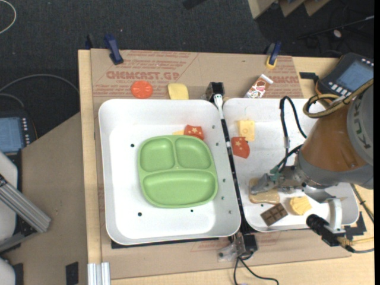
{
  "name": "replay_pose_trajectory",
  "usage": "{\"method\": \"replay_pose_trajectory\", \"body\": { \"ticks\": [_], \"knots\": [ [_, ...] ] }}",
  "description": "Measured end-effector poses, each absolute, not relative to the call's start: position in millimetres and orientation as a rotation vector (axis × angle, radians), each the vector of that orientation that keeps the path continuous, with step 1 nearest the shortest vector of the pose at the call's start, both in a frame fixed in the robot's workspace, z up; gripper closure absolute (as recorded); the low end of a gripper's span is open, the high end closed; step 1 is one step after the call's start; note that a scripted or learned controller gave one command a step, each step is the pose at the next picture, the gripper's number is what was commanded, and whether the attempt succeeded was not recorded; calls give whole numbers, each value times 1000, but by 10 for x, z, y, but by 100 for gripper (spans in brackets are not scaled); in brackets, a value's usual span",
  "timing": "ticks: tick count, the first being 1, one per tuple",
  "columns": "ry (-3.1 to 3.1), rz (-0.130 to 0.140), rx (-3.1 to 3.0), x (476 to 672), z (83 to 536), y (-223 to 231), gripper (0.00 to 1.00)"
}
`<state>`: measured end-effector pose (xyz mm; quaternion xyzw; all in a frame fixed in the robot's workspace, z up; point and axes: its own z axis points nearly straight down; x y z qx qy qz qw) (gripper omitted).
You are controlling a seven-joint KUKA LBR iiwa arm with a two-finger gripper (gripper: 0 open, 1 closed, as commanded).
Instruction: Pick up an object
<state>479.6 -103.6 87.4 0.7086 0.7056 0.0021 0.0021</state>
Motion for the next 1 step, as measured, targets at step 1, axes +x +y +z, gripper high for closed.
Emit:
{"method": "replay_pose_trajectory", "body": {
  "ticks": [1],
  "knots": [
    [2220, 11, 2208, 5913, 876, -967, 0]
  ]
}}
